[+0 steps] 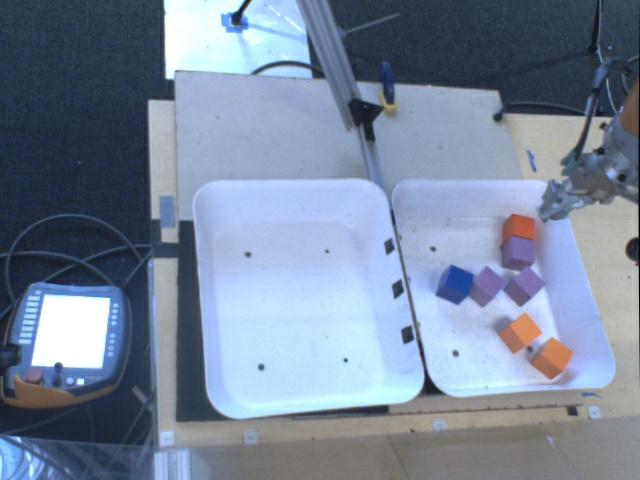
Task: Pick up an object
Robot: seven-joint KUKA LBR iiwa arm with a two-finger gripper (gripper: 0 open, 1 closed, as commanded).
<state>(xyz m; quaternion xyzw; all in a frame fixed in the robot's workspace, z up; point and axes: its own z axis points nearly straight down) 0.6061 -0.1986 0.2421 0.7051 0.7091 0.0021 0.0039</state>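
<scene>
Up by the right bin's (590, 298) far rim, the fingers (553, 208) hover near an orange cube (518, 227); their spread is unclear.

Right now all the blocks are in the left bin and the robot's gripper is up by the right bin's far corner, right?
Not quite. The camera view shows the blocks in the right bin, not the left bin. The gripper is indeed by the right bin's far corner.

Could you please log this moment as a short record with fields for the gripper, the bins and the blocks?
gripper: above the right bin's far right rim
left bin: white
right bin: holds seven blocks
orange blocks: three
purple blocks: three
blue block: nearest the divider
nearest block to gripper: far orange block
</scene>
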